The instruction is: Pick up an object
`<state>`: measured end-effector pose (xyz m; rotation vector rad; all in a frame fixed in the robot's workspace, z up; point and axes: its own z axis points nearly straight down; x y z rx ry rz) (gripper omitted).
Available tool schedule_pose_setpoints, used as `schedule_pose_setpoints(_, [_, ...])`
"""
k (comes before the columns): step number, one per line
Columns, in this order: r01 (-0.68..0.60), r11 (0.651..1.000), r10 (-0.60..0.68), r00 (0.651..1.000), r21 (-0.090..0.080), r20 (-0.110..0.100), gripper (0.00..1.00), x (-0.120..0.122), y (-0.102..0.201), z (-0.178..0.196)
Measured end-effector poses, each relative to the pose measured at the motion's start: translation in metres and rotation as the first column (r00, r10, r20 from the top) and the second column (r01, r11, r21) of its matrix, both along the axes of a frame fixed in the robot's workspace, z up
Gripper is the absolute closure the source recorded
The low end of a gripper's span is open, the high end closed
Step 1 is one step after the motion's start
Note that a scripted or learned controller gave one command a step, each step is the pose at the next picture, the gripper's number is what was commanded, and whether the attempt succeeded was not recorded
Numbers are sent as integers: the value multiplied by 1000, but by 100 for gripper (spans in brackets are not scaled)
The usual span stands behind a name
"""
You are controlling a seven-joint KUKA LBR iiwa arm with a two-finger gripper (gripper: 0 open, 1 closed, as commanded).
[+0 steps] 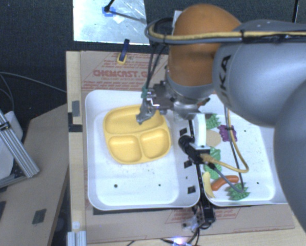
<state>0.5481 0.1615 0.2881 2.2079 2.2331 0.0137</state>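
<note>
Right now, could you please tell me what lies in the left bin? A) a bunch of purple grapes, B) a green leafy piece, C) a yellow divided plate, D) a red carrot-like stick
C: the yellow divided plate lies in the left bin, while the grapes and the other small toy foods lie in the right bin.

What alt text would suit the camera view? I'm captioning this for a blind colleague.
A grey robot arm with an orange band reaches in from the right, its gripper down at the upper edge of a yellow divided plate in the left white bin. The right white bin holds small toy foods, among them purple grapes.
</note>
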Motion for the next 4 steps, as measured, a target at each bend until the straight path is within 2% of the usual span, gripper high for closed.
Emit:
schedule_pose_setpoints(1, [2, 1000, -2, 1000, 2, 5, 0, -33, 23, 108])
schedule_pose_setpoints(2, [15, 1000, -15, 1000, -4, 4, 0, -26, -45, 177])
schedule_pose_setpoints(3, [7, 1000, -7, 1000, -5, -9, 0, -61, -38, 137])
schedule_pose_setpoints(4, [0, 1000, 0, 1000, -2, -5, 0, -62, 40, 137])
